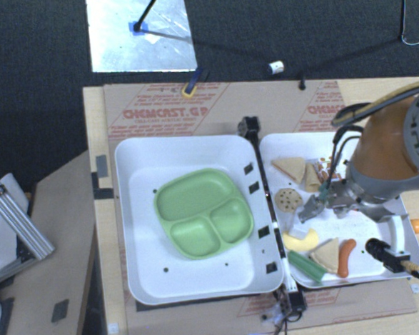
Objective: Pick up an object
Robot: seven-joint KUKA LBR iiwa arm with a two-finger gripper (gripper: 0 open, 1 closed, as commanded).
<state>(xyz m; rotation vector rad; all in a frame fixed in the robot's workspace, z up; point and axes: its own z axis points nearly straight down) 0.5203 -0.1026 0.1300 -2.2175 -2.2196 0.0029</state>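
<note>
On the worktop [106,228] two white bins stand side by side. The left bin [141,268] carries a green divided tray [202,212], the biggest thing in view. The right bin [405,257] carries the small things for picking. The arm [387,147] reaches in from the right and hangs over the middle of the right bin, with the jaws [319,204] pointing down and to the left.

I cannot tell if the jaws are open or closed, because the wrist hides them partly and the picture is not sharp there. I see nothing between them, so in my judgement no object is picked yet.

The candidates lie around the jaws: a tan wedge [290,168] near the bin's far wall, a bread slice [326,254] near the front wall, a green stick [306,265] beside it, a yellow piece [300,240] just below the jaws, a sausage [346,256] on the slice's right side, and a round cookie [288,199] just beside the jaws on the left.

To do this step well, I think the arm should choose one thing that lies apart from the others; the cookie is nearest. The jaws should come straight down, centred over it, and close only when low enough. The front things lie crowded, so there a grasp may slip.
</note>
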